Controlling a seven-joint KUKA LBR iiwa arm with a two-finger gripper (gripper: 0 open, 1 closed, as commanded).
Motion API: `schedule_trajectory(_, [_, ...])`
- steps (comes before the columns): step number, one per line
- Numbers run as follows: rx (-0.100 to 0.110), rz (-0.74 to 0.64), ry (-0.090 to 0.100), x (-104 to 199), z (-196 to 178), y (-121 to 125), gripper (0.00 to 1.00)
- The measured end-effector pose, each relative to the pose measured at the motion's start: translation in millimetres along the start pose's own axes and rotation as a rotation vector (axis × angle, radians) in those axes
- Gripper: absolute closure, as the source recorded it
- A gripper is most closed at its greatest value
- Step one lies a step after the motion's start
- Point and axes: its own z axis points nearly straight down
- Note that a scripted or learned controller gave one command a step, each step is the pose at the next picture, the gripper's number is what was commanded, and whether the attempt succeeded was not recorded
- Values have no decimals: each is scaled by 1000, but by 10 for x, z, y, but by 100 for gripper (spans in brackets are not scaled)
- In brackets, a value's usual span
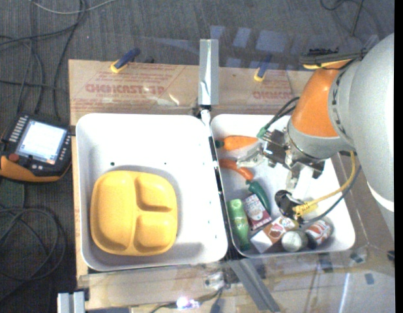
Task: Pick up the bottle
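A small bottle (pixel 256 204) with a green cap and a red-and-white label lies in the right bin (pixel 345 240), near its front left. Beside it, along the bin's left wall, lies a green bottle (pixel 238 218). My gripper (pixel 261 152) hangs over the back half of the right bin, below the orange band (pixel 319 106) of the arm. It is above an orange carrot-shaped toy (pixel 235 143) and behind the bottles, apart from both. The arm's bulk hides the bin's back right part.
The left bin (pixel 90 135) holds a yellow divided plate (pixel 135 210). At the right bin's front sit a small carton (pixel 270 235), a silver ball (pixel 291 240) and a can (pixel 319 230). A yellow cable (pixel 322 199) loops from the wrist. A teach pendant (pixel 35 147) lies left of the bench.
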Motion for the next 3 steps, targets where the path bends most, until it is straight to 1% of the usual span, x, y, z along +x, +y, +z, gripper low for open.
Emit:
schedule_trajectory(1, [-1,101,-3,-308,-35,822,0])
schedule_trajectory(2, [-9,23,5,-313,941,266,0])
schedule_trajectory(3, [-11,24,2,-332,844,277,100])
